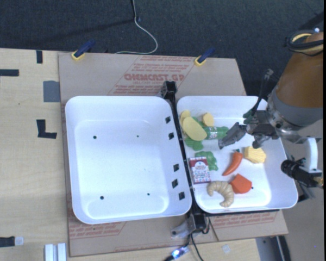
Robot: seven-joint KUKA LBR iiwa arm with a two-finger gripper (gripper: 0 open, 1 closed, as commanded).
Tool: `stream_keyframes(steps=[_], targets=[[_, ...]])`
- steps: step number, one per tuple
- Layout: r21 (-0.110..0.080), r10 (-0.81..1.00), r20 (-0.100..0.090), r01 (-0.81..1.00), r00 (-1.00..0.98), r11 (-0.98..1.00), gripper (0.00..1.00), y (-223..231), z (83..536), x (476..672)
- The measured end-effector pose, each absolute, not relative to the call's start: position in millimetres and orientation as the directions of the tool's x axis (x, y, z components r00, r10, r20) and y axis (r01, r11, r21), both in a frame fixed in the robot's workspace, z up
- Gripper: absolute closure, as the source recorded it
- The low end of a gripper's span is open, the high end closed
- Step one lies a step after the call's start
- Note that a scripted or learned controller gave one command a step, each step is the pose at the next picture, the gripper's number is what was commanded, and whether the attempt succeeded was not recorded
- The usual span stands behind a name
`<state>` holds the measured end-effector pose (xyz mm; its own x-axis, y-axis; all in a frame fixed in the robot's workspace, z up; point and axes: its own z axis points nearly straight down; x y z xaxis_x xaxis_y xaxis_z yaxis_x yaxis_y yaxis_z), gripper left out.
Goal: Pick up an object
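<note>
My gripper (243, 138) hangs over the right bin (228, 205), its two dark fingers spread open with nothing between them. One finger (231, 136) points down-left toward a green toy (217, 131). The other finger (259, 141) sits just above a pale yellow piece (255, 155). Below the gripper lies an orange carrot (233, 163). A yellow lemon-like piece (193, 127), a small yellow block (207, 118), a green leafy piece (206, 157), a red packet (200, 170), a tan croissant (221, 192) and an orange-red piece (240, 184) also lie in this bin.
The left bin (122, 156) stands beside the right one, with a black divider (176, 140) between them. Both rest on a cardboard sheet (146, 75). The arm's orange band (304, 75) and grey wrist rise at the right edge.
</note>
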<state>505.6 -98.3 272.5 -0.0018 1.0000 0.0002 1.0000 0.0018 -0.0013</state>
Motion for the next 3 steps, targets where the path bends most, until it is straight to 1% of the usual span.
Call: stream_keyframes(steps=[1, 2, 3], targets=[[-0.006, 1.000, 0.000, 1.000, -0.002, 0.002, 0.00, -116.1, 81.4, 574.4], [-0.003, 1.000, 0.001, 1.000, -0.002, 0.002, 1.00, -115.3, 99.4, 574.3], [0.002, 1.000, 0.003, 1.000, -0.005, 0.005, 1.00, -66.0, 189.0, 519.9]])
